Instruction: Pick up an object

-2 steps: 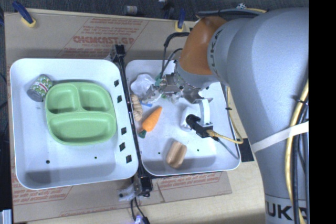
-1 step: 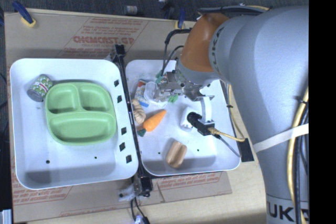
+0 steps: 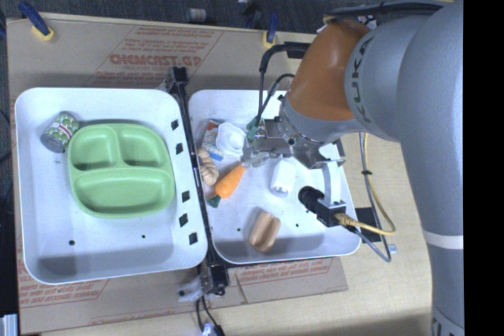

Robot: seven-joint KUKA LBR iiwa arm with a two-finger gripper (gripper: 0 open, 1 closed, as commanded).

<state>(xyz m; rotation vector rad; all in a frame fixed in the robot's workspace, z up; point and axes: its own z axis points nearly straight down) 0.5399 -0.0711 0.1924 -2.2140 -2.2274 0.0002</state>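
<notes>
In the right bin (image 3: pixel 339 244), nearest the camera, a tan roll (image 3: pixel 264 230) lies by the front wall. Beyond it are a small white cylinder (image 3: pixel 282 177) and, to its left, an orange carrot (image 3: pixel 229 182) lying at a slant. A beige lump (image 3: pixel 208 167) sits just beside the carrot, against the bin's left wall. The gripper (image 3: pixel 253 152) hangs over the middle of this bin, just above the carrot's tip and close to a white cup (image 3: pixel 231 138) farther back. Whether it is open or closed cannot be told, and nothing shows in its grasp.

The left bin (image 3: pixel 47 248) holds a green divided tray (image 3: pixel 122 169), with a small can (image 3: pixel 59 130) lying in the far left corner, touching the tray's rim. Both bins rest on printed cardboard (image 3: pixel 150 51) on the counter.
</notes>
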